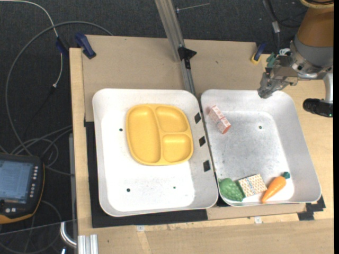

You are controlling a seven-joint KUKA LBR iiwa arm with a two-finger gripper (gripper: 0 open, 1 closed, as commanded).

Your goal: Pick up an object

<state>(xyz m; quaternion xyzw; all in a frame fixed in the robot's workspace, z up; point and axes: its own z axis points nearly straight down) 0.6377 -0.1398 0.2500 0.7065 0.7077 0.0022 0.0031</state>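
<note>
My gripper [265,91] hangs over the far edge of the right bin [296,142], its tip pointing down with nothing visibly held. A pink and white box [218,119] lies in that bin's far left part, well left of the gripper. Along the near edge lie a green object [231,189], a small patterned box [251,186] and an orange carrot [274,189].
The left bin [111,163] holds a yellow divided plate [159,134]. A metal pole [175,30] slants over the bench behind the bins. Blue clamps [85,45] sit at the bench's back corners. Cables and a handheld screen [18,187] lie on the floor at left.
</note>
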